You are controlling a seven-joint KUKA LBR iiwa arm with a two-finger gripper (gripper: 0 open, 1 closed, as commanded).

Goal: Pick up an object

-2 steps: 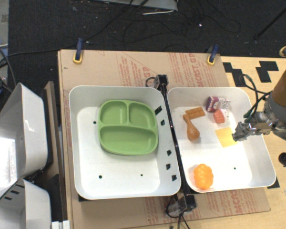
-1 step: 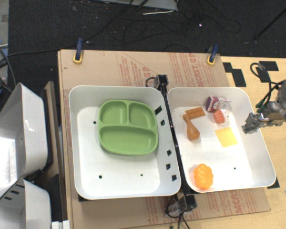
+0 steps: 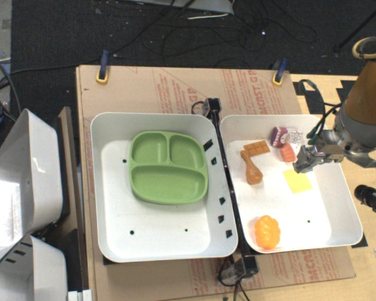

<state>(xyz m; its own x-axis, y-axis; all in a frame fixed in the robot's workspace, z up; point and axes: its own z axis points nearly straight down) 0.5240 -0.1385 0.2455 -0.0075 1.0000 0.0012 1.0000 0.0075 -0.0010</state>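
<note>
The right bin (image 3: pixel 326 231) holds several small objects. A flat yellow square (image 3: pixel 297 181) lies near its middle, an orange fruit-shaped piece (image 3: pixel 267 231) sits near the front, and a brown L-shaped piece (image 3: pixel 253 160) lies at the left. A purple and white wrapped item (image 3: pixel 286 135) and a small red piece (image 3: pixel 289 152) rest at the back. My gripper (image 3: pixel 305 162) hangs over the bin between the red piece and the yellow square, just above the square's far edge. Nothing shows between its tips.
The left bin (image 3: pixel 106 224) holds a green divided plate (image 3: pixel 168 167). A black divider with clips (image 3: pixel 222 180) runs between the bins. Two clamps (image 3: pixel 102 75) (image 3: pixel 279 77) hold the cardboard base at the back. White containers (image 3: pixel 22 180) stand at the far left.
</note>
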